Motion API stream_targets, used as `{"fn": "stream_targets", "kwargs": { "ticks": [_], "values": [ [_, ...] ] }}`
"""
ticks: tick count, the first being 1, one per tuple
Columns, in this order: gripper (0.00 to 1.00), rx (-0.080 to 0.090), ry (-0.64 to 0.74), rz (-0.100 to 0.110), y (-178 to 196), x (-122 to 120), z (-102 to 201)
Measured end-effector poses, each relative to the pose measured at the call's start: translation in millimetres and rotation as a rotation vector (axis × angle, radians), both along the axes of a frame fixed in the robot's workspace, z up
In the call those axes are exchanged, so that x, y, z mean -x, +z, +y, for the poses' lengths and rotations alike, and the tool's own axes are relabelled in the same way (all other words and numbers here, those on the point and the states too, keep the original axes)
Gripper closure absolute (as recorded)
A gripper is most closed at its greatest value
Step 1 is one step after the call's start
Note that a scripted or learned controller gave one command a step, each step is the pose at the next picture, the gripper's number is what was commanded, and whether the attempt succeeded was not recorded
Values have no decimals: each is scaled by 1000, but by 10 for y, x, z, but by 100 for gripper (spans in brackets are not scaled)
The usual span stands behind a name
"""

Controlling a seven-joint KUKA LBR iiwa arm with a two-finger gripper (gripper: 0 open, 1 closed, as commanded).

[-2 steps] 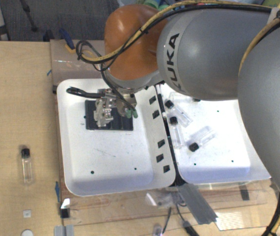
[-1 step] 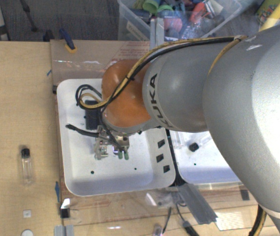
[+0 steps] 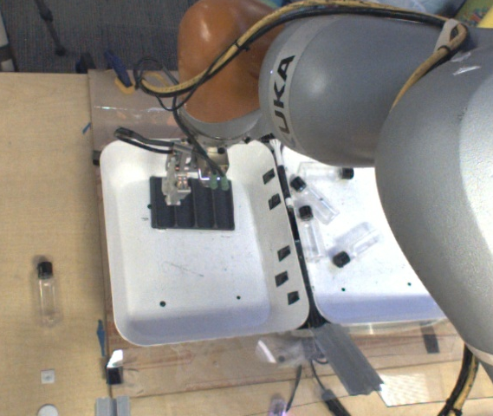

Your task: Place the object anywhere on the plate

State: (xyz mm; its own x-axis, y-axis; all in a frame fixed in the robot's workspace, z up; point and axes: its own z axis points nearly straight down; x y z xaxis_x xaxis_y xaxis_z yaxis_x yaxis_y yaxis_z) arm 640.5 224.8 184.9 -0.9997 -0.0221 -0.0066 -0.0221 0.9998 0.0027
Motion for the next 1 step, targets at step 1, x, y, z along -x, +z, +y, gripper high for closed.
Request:
{"fn": "stream_targets", "kwargs": {
  "ticks": [1],
  "values": [
    [100,0,-370,7,-288,758,11]
  ]
}}
